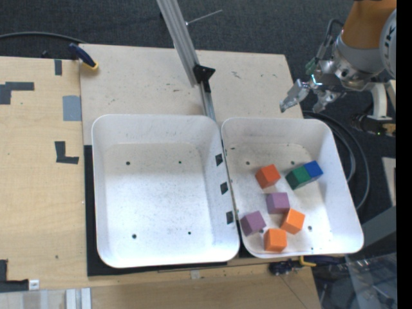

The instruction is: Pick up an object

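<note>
White plastic makes up both shallow bins on the tabletop [38, 192]. The right bin [341, 172], the nearer one to the gripper [302, 95], holds seven small blocks: an orange cube [268, 175] near its middle, a green cube [298, 177] touching a blue cube [313, 169] beside it, a purple cube [277, 202] below those, a second purple cube [253, 222] lower and farther from the gripper, and two more orange cubes [293, 221] [275, 239] close to the bin's front wall. The left bin [103, 172], farther from the gripper, shows only dark specks and small holes in its floor.

All the blocks lie below the gripper in the view and well apart from it; the blue and green pair are the closest, the lowest orange cube the farthest. The gripper hangs outside the right bin, just beyond its far rim, over the pale board.

The arm [367, 31] reaches in from the right, its orange band above the wrist, with the gripper angled down and leftward. Its fingers look spread apart, with nothing between them.
</note>
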Robot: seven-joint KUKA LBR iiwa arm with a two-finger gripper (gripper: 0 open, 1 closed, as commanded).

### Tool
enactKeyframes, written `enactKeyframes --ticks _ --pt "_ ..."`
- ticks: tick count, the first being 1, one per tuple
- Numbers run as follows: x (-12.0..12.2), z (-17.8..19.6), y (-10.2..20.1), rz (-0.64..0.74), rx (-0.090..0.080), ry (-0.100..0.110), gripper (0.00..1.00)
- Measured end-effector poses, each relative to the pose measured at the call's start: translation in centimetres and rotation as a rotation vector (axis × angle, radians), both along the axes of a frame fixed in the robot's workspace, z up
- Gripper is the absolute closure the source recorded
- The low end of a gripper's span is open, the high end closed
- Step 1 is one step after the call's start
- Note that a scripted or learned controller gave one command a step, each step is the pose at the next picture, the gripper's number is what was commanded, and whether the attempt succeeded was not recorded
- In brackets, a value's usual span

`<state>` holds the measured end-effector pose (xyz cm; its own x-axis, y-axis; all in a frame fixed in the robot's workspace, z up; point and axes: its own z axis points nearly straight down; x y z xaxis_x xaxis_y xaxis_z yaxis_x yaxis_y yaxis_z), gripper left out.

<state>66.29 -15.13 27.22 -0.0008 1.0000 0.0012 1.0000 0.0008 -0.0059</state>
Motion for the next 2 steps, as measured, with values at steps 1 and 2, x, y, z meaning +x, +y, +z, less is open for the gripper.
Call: enactKeyframes --ticks 1,2 --pt "0.1 0.3 0.0 0.001 -0.003 -0.004 0.0" --pt "0.8 -5.5 0.6 0.002 -0.002 0.001 0.0"
